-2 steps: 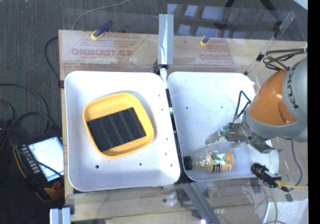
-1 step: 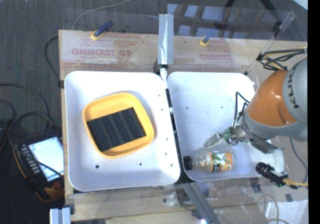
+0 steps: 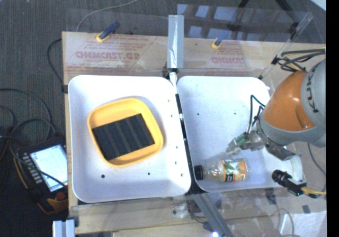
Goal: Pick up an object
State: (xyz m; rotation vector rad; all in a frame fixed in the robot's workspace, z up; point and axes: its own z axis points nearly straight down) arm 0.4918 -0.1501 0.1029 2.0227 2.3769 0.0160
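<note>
camera view looks down at a slant on the table (image 3: 74, 51), which carries two shallow white bins side by side. the left bin (image 3: 85, 178) holds a yellow tray (image 3: 98, 117) with rounded corners, and a dark ribbed pad (image 3: 123, 136) lies inside this tray, turned a little against the bin's edges. the right bin (image 3: 217, 103) holds a small clear bottle (image 3: 225, 170) that lies on its side near the front wall of the bin. the bottle has a black cap (image 3: 198, 171) pointing toward the divider between the two bins, and a label with green and orange colours.

the arm (image 3: 294, 111), grey with an orange band, comes in from the right side and hangs over the right part of the right bin. the gripper (image 3: 241, 142) is low inside this bin, just above and slightly to the right of the bottle, near it but apart from it. whether the gripper is open or closed i cannot tell, because this part is small and unclear. nothing shows between it.

a thin cable (image 3: 122, 3) runs over the dark floor behind the table, and a device with a bright screen (image 3: 46, 161) lies on the floor left of the table.
</note>
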